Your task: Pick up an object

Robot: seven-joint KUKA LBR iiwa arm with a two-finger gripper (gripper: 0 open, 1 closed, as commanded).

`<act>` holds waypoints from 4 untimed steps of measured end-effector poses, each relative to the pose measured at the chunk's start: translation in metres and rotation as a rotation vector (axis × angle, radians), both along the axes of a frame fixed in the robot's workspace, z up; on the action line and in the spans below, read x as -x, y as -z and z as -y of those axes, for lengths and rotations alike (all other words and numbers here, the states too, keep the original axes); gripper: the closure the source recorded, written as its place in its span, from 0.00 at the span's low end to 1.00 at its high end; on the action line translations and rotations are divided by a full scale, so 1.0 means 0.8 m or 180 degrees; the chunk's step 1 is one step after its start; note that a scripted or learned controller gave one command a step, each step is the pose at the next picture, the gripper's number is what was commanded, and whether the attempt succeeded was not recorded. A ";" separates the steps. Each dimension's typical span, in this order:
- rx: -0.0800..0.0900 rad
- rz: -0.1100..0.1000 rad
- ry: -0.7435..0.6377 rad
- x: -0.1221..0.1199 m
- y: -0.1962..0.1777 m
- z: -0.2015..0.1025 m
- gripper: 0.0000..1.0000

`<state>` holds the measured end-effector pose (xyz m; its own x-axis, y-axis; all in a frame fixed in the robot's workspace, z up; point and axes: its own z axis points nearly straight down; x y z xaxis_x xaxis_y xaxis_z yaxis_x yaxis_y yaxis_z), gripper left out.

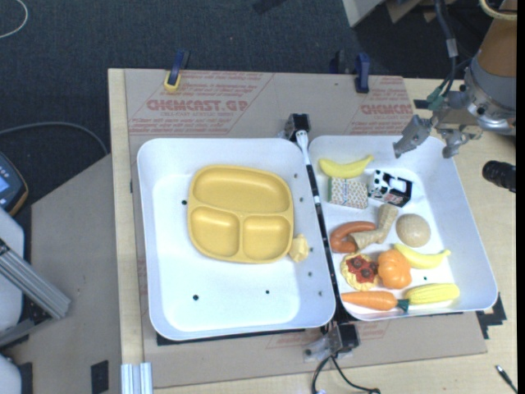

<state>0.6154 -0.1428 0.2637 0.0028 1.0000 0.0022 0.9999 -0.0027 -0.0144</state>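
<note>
My gripper (431, 143) hangs open over the far right corner of the right bin (467, 220), its two grey fingers spread with nothing between them. Below it and nearer the middle of that bin lie toy foods: a banana (344, 167), a speckled block (348, 191), a black-and-white piece (388, 187), a sausage (351, 231), a cone-shaped piece (382, 224), a tan ball (413, 230), a pizza slice (359, 269), an orange pepper (394, 269), a second banana (425, 257), a corn cob (433, 294) and a carrot (369, 300).
The left bin (164, 269) holds a yellow divided plate (240, 212) with a small pale yellow piece (299, 248) at its right edge. A black clip (296, 125) sits where the bins meet at the back. Two clamps (174, 72) (361, 71) grip the board's far edge.
</note>
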 end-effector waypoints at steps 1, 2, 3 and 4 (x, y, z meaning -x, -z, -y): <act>0.0007 0.0044 -0.0008 -0.002 -0.011 0.000 0.00; 0.0005 0.0030 -0.0008 -0.010 0.052 0.008 0.00; 0.0005 0.0036 -0.0008 -0.009 0.103 0.007 0.00; 0.0005 0.0034 -0.0008 -0.001 0.160 0.013 0.00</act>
<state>0.6162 -0.1534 0.1355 0.0001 1.0000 0.0008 1.0000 -0.0001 -0.0037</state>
